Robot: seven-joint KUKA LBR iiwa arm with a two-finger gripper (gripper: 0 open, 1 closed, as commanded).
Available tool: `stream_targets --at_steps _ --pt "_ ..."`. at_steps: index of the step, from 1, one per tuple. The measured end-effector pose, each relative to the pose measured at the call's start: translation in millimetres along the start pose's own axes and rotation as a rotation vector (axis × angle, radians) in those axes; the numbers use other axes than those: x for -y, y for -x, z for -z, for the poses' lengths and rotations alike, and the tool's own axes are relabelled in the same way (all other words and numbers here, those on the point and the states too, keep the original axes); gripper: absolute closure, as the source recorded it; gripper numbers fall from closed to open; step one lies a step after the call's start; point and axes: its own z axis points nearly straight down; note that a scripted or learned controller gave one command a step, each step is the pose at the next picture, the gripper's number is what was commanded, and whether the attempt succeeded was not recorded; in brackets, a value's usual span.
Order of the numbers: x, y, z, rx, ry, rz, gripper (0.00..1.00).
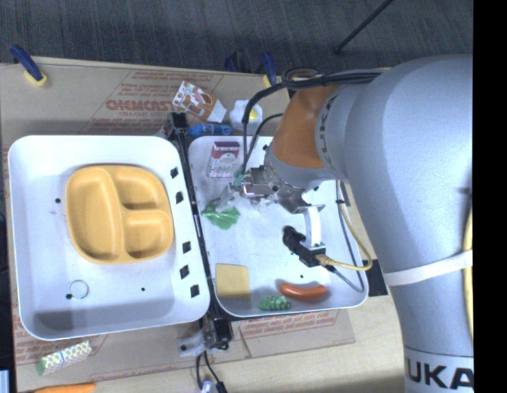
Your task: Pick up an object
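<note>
The end effector (pixel 243 188) sits low in the right bin (pixel 343 295), just beside a green item (pixel 221 216); its grip state I cannot tell. Nothing looks lifted; grasp and lift remain.

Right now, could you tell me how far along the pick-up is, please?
Done: the arm has reached into the right bin. In hand: the gripper sits low beside the green leaf, nothing visibly held. Left: grasping and lifting; the leaf, yellow block and sausage lie in the bin.
</note>
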Motion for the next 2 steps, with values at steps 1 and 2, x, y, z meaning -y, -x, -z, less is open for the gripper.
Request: stream_targets --at_steps 1,2 --pt "-62.7 -5.2 0.2 0.000 -0.002 -0.167 0.00" --pt "-62.8 -6.1 10.4 0.000 -0.005 -0.159 1.00"
